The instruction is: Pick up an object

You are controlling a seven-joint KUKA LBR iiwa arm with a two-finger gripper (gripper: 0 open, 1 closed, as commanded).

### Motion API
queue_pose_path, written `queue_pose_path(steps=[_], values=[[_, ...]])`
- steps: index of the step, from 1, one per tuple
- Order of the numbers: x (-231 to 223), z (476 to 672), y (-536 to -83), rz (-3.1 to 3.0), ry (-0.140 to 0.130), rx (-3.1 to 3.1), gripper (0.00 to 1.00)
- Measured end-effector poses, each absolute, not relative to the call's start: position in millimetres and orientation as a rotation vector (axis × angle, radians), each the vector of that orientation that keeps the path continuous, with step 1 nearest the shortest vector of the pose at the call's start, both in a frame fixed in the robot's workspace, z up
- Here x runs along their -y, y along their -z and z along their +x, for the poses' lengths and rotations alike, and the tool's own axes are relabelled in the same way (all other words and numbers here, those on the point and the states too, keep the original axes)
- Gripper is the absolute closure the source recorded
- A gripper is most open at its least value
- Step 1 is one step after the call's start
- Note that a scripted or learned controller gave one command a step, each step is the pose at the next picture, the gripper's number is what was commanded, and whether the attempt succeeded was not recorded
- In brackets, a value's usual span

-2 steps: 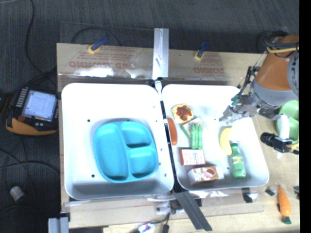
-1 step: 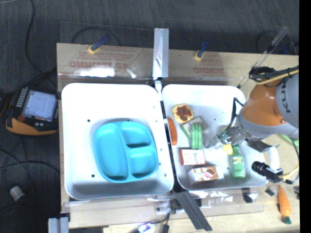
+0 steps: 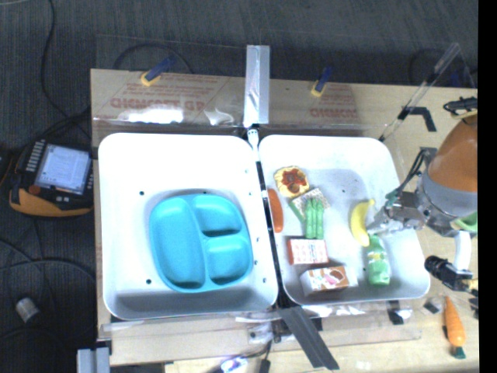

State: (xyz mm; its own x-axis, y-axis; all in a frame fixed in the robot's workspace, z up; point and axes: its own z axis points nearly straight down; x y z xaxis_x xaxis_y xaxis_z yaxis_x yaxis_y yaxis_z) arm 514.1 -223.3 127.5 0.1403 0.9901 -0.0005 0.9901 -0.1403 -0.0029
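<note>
Banana (image 3: 359,222) lies in the right bin (image 3: 338,148), toward its right side, just left of the gripper (image 3: 386,215), which hangs over the bin's right wall at the end of the grey arm with its orange band (image 3: 460,158). Whether the gripper touches the banana, and how far it is open, cannot be told; nothing shows in its grasp. Just near of the banana stands a green bottle (image 3: 377,261), close below the gripper. To the left lie green beans (image 3: 313,215), a red carton (image 3: 307,250), a brown box (image 3: 324,278), a small pizza slice (image 3: 292,180) at the far side and an orange carrot-like stick (image 3: 275,210) along the bin's left wall. The banana's long axis runs far to near, slightly curved. A blue divided tray (image 3: 200,239) sits in the left bin (image 3: 124,162).
</note>
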Motion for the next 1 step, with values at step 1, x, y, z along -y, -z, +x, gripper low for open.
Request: queue_pose_path(steps=[1], values=[[131.2,541.0,-189.9,-2.469,-0.004,1.939,1.00]])
